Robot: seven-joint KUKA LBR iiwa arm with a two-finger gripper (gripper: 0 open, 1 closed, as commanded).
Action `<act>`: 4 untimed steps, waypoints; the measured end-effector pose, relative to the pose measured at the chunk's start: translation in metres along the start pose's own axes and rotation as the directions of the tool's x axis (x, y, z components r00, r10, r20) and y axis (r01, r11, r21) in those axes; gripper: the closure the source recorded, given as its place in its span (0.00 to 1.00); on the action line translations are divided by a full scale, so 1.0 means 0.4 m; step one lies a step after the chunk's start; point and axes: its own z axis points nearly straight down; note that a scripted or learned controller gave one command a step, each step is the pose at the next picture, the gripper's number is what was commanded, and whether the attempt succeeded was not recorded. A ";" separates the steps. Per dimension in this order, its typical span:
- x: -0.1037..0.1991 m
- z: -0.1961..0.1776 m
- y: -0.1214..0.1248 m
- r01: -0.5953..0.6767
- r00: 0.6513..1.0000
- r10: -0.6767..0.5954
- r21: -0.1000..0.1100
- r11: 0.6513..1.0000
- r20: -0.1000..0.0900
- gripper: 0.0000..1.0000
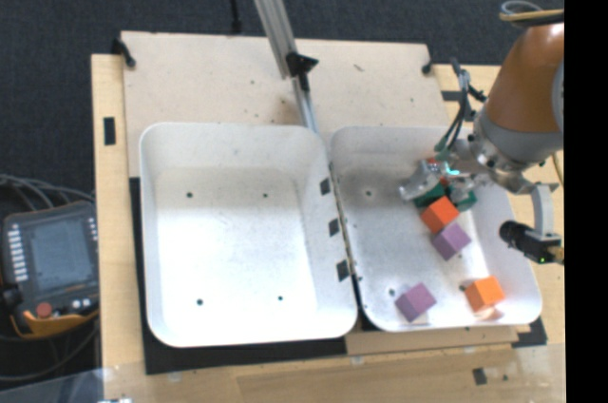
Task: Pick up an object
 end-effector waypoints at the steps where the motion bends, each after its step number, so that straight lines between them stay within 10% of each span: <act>1: -0.001 -0.006 0.002 -0.001 1.000 0.001 -0.005 1.000 0.001 0.00; 3: -0.006 0.231 0.017 -0.003 1.000 0.003 -0.006 1.000 0.001 0.00; 4: -0.010 0.208 0.019 -0.010 1.000 0.010 -0.008 1.000 0.002 1.00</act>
